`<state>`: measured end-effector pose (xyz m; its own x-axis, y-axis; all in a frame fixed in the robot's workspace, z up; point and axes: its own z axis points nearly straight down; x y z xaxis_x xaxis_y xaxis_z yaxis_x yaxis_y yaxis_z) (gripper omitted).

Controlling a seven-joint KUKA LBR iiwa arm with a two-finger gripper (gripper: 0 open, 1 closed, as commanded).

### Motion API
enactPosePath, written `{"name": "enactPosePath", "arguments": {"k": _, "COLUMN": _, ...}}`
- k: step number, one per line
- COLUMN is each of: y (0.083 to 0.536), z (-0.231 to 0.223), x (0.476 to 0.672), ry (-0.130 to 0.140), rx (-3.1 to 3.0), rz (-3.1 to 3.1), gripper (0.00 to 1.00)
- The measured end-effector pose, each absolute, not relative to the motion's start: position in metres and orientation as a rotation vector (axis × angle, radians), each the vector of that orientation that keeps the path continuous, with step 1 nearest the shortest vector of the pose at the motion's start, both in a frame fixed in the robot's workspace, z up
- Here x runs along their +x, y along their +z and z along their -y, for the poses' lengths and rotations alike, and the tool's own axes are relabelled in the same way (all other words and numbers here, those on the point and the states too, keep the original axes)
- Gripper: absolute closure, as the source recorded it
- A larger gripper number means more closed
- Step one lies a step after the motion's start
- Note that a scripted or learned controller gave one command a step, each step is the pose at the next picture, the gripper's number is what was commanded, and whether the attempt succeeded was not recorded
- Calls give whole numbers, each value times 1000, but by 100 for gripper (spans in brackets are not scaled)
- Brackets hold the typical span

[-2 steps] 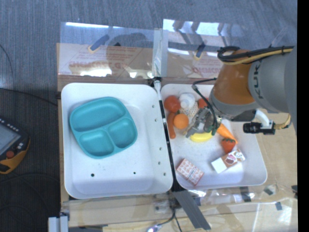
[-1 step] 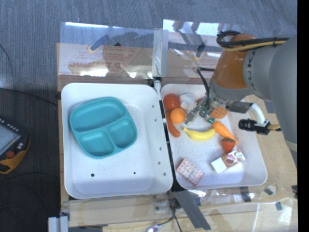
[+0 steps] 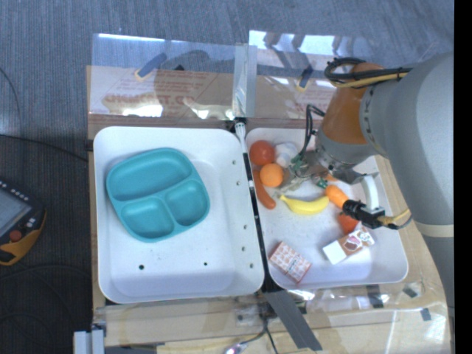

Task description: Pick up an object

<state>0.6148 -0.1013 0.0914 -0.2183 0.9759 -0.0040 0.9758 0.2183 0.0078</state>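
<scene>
The right bin (image 3: 383, 271) holds several toy foods. A red tomato (image 3: 261, 152) and an orange (image 3: 271, 175) lie near its left wall, with a red sausage-like piece (image 3: 265, 196) below them. A yellow banana (image 3: 304, 205) sits in the middle and an orange carrot (image 3: 336, 195) to its right. My gripper (image 3: 305, 165) reaches down into the bin's upper middle, just right of the orange and above the banana. The wrist and arm hide its tips, and I see nothing clearly held.
A pink checkered box (image 3: 289, 262) and a white-and-red carton (image 3: 349, 244) lie in the right bin's front part. A teal divided plate (image 3: 156, 192) rests in the left bin (image 3: 184, 271). Clear plastic sheets (image 3: 184, 57) stand behind both bins.
</scene>
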Motion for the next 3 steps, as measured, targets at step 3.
{"name": "enactPosePath", "arguments": {"k": 3, "y": 208, "z": -10, "x": 553, "ry": -2, "rx": 1555, "rz": -2731, "gripper": 100}}
